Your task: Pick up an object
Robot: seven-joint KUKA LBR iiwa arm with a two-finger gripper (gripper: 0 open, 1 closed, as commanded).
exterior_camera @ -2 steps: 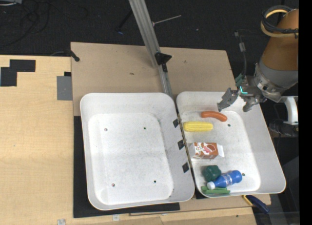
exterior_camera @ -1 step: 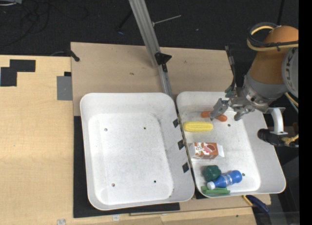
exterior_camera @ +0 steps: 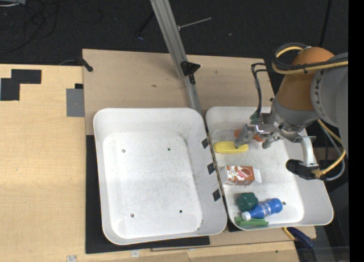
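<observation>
My gripper (exterior_camera: 254, 139) hangs low over the back part of the right bin (exterior_camera: 310, 195), with its fingers spread open. A small orange-red thing (exterior_camera: 259, 136) shows between them; I cannot tell whether it is touched. A yellow banana-shaped object (exterior_camera: 230, 148) lies just left of the gripper by the bin's left wall. Nearer the front lie a red and white packet (exterior_camera: 242, 174), a dark green lump (exterior_camera: 247, 200) and a blue bottle (exterior_camera: 266, 208) with a white cap.
The left bin (exterior_camera: 114, 124) stands beside the right one, with black clips on the shared wall. A slanted metal rail (exterior_camera: 173, 39) rises behind the bins. The arm's cables (exterior_camera: 324, 167) loop at the right bin's far side.
</observation>
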